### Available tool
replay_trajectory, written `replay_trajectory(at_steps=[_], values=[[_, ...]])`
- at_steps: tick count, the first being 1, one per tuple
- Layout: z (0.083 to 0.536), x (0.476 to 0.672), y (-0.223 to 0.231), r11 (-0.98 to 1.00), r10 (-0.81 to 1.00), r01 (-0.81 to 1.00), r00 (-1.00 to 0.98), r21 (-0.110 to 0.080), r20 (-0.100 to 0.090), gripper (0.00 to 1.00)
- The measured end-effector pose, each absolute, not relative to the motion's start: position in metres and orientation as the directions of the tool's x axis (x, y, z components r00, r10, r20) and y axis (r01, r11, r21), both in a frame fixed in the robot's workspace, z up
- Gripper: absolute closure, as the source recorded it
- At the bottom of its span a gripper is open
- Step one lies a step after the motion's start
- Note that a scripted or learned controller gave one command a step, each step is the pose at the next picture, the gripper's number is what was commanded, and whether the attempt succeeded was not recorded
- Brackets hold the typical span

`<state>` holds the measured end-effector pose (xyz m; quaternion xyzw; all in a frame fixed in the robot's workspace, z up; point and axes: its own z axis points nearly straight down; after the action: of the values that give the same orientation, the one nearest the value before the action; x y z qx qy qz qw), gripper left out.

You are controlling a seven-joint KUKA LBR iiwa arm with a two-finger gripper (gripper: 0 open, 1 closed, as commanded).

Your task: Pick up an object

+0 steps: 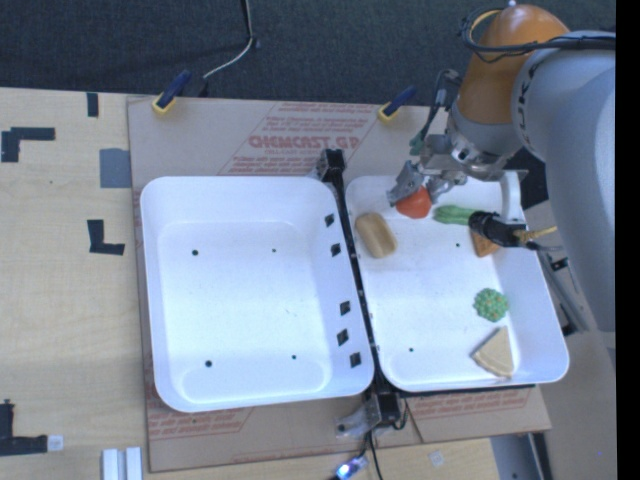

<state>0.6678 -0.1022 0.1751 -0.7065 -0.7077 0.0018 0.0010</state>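
Observation:
My gripper (413, 188) hangs over the far left part of the right bin (440, 373). A small red object (414, 206) sits directly under its tip, touching or nearly touching it. Just left of that lies a tan bread roll (375, 235). A green pod-shaped piece (453, 215) lies to the right of the red object. An orange piece (485, 245) shows partly beside it. A green broccoli floret (490, 304) and a tan wedge (494, 353) rest near the bin's right front corner.
The left bin (240, 368) stands beside the right one, with a black clipped divider (345, 268) where they meet. Both sit on a cardboard sheet (290, 143) on the wooden bench. The grey arm fills the upper right.

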Motion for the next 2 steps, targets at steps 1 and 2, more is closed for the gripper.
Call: replay_trajectory(at_steps=[1,2], values=[[0.1453,0.6624,-0.1053,0.001,1.000,1.000,-0.001,-0.004,-0.002,1.00],[0.1436,0.6604,-0.1063,0.001,1.000,1.000,-0.001,-0.002,-0.002,1.00]])
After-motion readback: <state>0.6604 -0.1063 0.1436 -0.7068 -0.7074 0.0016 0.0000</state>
